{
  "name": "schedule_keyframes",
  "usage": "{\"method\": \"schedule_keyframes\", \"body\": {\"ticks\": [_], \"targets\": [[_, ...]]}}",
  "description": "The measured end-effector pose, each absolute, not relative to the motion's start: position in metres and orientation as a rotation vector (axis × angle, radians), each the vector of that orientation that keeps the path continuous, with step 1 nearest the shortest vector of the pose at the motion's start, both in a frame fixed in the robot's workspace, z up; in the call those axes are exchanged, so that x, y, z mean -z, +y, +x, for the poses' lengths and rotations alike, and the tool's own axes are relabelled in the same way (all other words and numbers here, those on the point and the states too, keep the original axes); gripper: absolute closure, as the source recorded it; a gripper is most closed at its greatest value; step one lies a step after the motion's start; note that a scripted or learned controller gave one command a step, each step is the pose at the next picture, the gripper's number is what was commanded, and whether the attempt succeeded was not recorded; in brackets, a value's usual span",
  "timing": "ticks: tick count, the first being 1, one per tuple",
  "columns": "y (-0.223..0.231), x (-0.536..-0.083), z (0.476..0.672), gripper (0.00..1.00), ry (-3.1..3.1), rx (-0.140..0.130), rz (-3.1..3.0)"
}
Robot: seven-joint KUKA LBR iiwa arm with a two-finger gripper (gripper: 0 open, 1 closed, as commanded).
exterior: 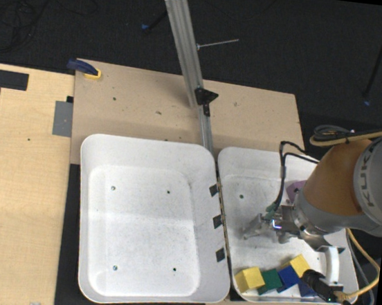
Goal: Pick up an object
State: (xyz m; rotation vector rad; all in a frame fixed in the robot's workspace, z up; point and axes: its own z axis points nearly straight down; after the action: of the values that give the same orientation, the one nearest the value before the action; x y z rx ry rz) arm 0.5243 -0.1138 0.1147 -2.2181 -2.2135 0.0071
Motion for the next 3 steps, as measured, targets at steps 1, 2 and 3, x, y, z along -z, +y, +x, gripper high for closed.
{"method": "schedule_keyframes", "body": {"ticks": [1, 2, 3], "targets": [[-0.113, -0.092, 0.525, 0.0, -2.214, -0.002, -2.223], [-0.115, -0.102, 0.524, 1.0, -2.204, -0.001, -2.23], [-0.122, -0.153, 0.533, 1.0, -2.22, 0.002, -2.225]]}}
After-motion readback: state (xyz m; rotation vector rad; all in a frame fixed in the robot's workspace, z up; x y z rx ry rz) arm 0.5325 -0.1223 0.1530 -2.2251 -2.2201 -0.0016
